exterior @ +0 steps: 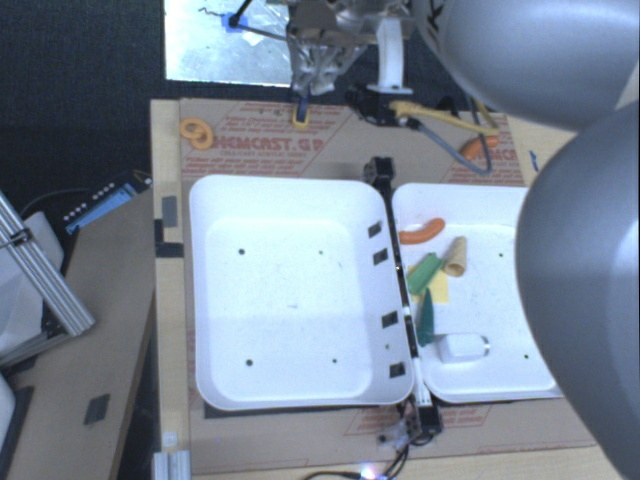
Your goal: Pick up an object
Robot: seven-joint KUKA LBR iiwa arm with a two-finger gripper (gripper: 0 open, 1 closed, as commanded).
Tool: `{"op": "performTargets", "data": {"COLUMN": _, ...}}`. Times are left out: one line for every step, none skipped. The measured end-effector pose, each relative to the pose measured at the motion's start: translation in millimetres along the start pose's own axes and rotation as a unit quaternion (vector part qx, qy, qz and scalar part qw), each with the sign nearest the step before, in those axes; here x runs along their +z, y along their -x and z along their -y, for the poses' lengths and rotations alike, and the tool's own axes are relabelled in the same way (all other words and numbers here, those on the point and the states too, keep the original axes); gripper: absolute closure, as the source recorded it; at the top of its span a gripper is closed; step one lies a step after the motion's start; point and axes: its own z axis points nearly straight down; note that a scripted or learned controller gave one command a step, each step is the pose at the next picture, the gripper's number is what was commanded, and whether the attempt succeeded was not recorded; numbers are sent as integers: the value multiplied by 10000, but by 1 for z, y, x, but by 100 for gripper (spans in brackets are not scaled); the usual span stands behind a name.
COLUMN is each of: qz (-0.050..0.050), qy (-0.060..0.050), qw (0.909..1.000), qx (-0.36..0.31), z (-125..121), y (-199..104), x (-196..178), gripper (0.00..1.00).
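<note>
Gripper: the gripper (314, 80) is hanging at the top of the view, above the far edge of the cardboard (270, 138), beyond both bins; its metal fingers are pointing down and tapering close together, with nothing showing between them (their tips are sitting just above a small yellow piece (300, 116) on the board).

Arm: the grey arm (560, 168) is sweeping in from the right, covering the right part of the right bin (500, 383).

Objects: the pickable things are lying in the right bin, well apart from the gripper, toward the near right of it; an orange sausage-shaped piece (422, 231) is lying nearest the gripper; a tan cone-like piece (456, 256) is sitting just beside it; a green piece (421, 271), a yellow piece (438, 288) and a darker green strip (426, 318) are clustering against the divider; a white block (462, 347) is resting nearest the camera.

Left bin: the left bin (215, 368) is sitting beside the right one, touching along the black-clipped divider (398, 268).

Board: an orange ring (196, 133) is lying at the far left corner of the cardboard.
</note>
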Motion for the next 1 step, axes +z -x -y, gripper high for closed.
{"op": "performTargets", "data": {"qz": 4, "qy": 6, "qw": 10000, "qx": 13, "z": 1, "y": 12, "x": -117, "gripper": 100}}
